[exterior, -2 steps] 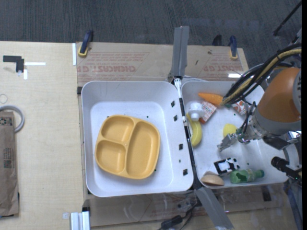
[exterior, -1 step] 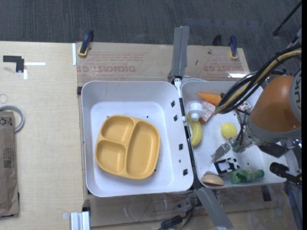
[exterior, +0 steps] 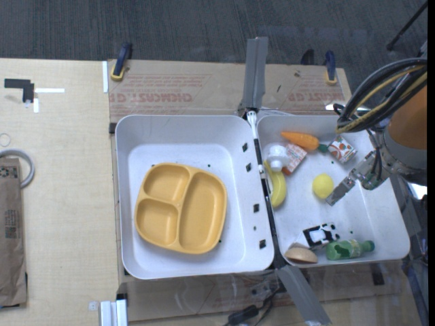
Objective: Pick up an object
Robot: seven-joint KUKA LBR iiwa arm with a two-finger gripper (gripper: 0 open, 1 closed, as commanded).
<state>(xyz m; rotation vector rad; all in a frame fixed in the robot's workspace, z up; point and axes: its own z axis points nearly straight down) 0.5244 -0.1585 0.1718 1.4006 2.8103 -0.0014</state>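
My gripper [exterior: 338, 193] hangs over the right bin [exterior: 370, 216], reaching in from the right, with its tip just to the right of a yellow lemon [exterior: 322, 185]. It is tilted down to the left, and I see nothing held in it. Around it in that bin lie a banana [exterior: 277, 187], an orange carrot [exterior: 301, 140], a red and white carton [exterior: 294, 158], a small printed box [exterior: 342, 150], a green bottle [exterior: 349, 249], a black and white piece [exterior: 321, 235] and a tan rounded object [exterior: 300, 254].
The left bin [exterior: 126, 182] holds a yellow divided plate [exterior: 181, 208]. A white cup [exterior: 275, 156] stands by the divider between the bins. Black and yellow cables [exterior: 380, 90] loop above the arm at the right. A brown bag [exterior: 10, 229] lies at the far left.
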